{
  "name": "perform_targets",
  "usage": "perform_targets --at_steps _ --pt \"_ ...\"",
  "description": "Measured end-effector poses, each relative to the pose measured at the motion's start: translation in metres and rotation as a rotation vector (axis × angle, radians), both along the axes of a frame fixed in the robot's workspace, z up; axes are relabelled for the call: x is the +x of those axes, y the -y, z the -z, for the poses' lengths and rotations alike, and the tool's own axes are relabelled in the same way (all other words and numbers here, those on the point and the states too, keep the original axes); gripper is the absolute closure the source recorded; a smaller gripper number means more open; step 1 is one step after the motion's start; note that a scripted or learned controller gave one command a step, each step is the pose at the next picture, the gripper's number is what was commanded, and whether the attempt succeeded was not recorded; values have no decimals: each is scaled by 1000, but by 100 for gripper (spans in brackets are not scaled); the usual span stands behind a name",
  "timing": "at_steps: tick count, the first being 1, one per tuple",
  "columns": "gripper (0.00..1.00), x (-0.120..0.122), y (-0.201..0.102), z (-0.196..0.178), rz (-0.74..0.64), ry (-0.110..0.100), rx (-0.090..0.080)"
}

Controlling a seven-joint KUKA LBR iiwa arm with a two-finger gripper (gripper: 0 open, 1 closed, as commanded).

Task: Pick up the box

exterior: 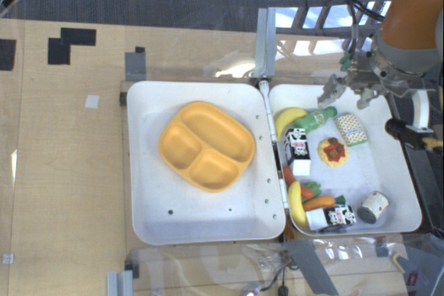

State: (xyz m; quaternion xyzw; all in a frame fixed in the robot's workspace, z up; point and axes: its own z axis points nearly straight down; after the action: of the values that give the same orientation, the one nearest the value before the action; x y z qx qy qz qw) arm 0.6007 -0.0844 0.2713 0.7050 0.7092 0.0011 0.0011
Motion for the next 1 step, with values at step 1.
perform_targets --at_steps 1 --pt "0 -52 -23 76 211 -1 1"
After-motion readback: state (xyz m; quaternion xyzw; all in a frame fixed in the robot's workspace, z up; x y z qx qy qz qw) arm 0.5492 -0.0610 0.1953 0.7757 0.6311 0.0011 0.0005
